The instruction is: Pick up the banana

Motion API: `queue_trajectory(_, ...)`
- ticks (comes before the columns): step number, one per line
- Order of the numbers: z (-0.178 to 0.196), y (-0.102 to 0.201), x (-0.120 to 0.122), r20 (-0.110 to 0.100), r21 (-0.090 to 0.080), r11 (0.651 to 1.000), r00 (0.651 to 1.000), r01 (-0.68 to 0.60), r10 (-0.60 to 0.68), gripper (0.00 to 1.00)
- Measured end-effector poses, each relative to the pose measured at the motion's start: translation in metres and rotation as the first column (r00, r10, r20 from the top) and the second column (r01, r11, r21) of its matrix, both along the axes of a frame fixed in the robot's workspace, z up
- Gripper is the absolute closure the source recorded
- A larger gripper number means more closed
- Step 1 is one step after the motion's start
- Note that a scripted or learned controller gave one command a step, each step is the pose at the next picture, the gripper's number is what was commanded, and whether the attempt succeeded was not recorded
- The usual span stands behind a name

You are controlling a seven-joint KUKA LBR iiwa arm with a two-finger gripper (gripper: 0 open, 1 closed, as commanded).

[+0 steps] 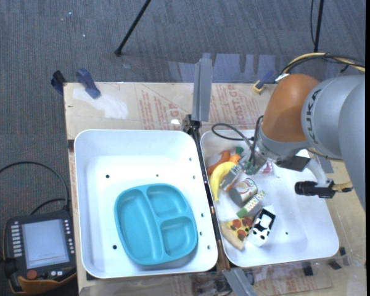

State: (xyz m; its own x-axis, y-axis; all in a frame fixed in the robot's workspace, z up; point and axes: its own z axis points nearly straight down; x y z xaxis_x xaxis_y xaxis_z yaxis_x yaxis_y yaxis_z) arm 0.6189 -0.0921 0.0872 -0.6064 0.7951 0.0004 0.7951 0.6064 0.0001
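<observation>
Nearest the lens, at the frame's 7 o'clock corner: black handheld teach pendant with grey screen (42, 244), lying on the floor beside the bench. Left shallow white bin (92, 159): holds one turquoise three-compartment plastic plate (155, 224), set toward the bin's 5 o'clock area. Right shallow white bin (308, 239): holds a cluster of small toys along its 9 o'clock side. Curved yellow banana (217, 179), at the cluster's 10 o'clock edge, beside an orange carrot-like piece (224, 162). Pizza-slice toy (235, 231) and black-and-white cow-patterned block (263, 224), at the cluster's 6 o'clock end. Grey two-finger gripper (249, 170), lowered over the cluster just at 3 o'clock of the banana; finger state cannot be told.
</observation>
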Motion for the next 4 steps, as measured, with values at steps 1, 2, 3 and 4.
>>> queue_trajectory(1, 0.01, 0.0, 0.0, -0.001, 0.001, 1.0, 1.0, 0.001, -0.001, 1.0)
queue_trajectory(2, 0.01, 0.0, 0.0, -0.001, 0.001, 1.0, 1.0, 0.001, -0.001, 0.0)
queue_trajectory(3, 0.1, 0.094, 0.022, 0.0, 0.0, 0.984, 0.984, 0.178, -0.178, 0.0)
queue_trajectory(4, 0.108, 0.074, -0.03, 0.001, 0.0, 0.924, 0.924, -0.383, 0.383, 0.0)
